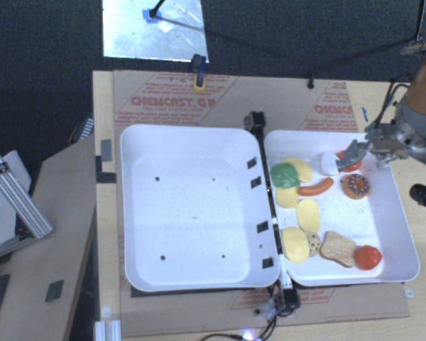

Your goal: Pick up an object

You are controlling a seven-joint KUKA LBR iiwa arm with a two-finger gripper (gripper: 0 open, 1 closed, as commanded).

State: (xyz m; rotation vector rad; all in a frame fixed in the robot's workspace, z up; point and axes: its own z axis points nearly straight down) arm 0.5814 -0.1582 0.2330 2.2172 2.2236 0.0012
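The right bin [401, 233] holds several toy foods. Among them are a green leafy piece [285, 175], an orange sausage [316, 187], a chocolate donut [356, 186], a bread slice [339, 249] and a red tomato [368, 257]. Several yellow pieces [308, 215] lie along the bin's left side. A white and red piece [331, 163] sits near the bin's far edge. My gripper [355, 152] hangs over the bin's far right part, just above and right of the white and red piece. The grey arm comes in from the right edge.
The left bin [192, 204] sits beside the right one, with black clips [259, 183] along the shared edge. The bench [170, 98] is covered in cardboard. A shiny metal plate [153, 20] lies beyond it, and a cable crosses the dark floor at the back.
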